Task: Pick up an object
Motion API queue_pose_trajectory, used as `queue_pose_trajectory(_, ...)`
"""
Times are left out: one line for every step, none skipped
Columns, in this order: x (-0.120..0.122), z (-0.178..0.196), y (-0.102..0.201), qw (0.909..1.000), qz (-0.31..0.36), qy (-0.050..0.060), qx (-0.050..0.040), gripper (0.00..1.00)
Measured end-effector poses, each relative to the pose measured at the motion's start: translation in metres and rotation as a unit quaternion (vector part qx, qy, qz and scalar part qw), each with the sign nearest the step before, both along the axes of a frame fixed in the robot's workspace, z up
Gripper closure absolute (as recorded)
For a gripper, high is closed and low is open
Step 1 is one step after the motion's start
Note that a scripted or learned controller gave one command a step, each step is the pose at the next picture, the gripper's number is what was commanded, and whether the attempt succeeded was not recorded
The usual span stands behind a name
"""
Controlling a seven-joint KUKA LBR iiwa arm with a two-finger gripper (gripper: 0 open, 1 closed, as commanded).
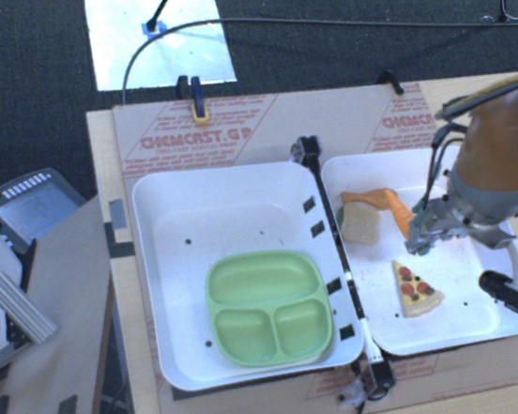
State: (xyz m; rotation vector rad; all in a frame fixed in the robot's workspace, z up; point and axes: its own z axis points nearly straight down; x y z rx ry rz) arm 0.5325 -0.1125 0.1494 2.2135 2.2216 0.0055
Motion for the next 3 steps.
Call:
queue_pose_trajectory(0.002, 0.054, 0.0, 1.0, 0.0, -0.001, 0.0, 1.0)
queue_pose_trajectory(0.006, 0.056, 0.052, 1.0, 0.003, 0.002, 0.0015, 1.0)
queue_pose_trajectory(0.023, 0.05, 0.101, 1.0, 0.003, 0.002, 0.0016, 1.0)
